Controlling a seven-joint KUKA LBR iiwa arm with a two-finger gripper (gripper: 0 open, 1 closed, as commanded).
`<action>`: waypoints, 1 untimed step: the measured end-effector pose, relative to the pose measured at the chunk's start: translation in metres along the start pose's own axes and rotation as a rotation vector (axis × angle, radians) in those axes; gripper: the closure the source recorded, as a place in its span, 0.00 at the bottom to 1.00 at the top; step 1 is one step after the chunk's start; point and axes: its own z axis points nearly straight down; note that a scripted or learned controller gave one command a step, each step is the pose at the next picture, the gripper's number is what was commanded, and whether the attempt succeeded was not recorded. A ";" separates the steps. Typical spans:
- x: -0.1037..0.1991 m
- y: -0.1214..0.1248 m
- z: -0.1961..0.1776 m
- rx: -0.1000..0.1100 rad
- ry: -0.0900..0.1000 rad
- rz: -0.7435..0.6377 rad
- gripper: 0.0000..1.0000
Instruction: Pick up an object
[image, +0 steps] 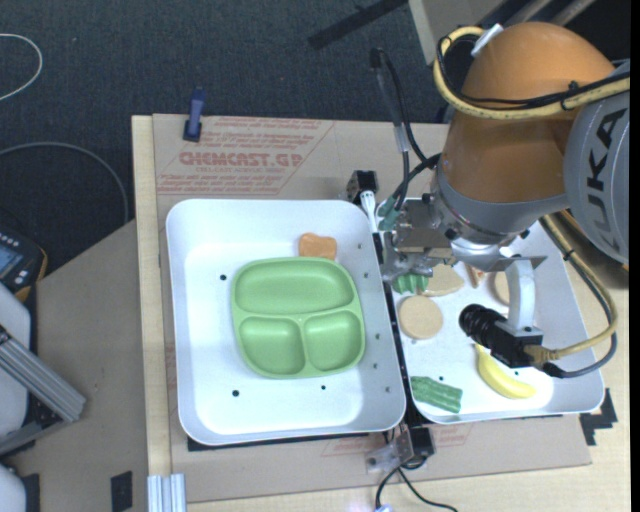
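While the arm reaches in from the right, this is how the scene lies from above.

Jaws: the gripper (425, 262) hangs low over the inner, upper part of the right bin (575, 300); the wrist hides its tip, so I cannot tell how the jaws stand or whether they hold anything.
Arm: a grey arm (520, 130) with a broad orange band covers the upper half of the right bin.
Right bin: a tan round disc (420, 317) lies just below the gripper, a second pale disc (446, 281) sits near it under the wrist, a yellow banana (505, 380) lies near the lower edge, and a green block (436, 393) rests in the lower left corner.
Left bin: the left bin (200, 350) bears a green divided plate (298, 316) at its middle, with a small orange piece (317, 245) just above the plate.
Tabletop: both bins sit side by side on a brown sheet of cardboard (250, 150).
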 end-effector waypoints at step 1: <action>-0.042 -0.016 -0.052 -0.010 -0.002 0.010 1.00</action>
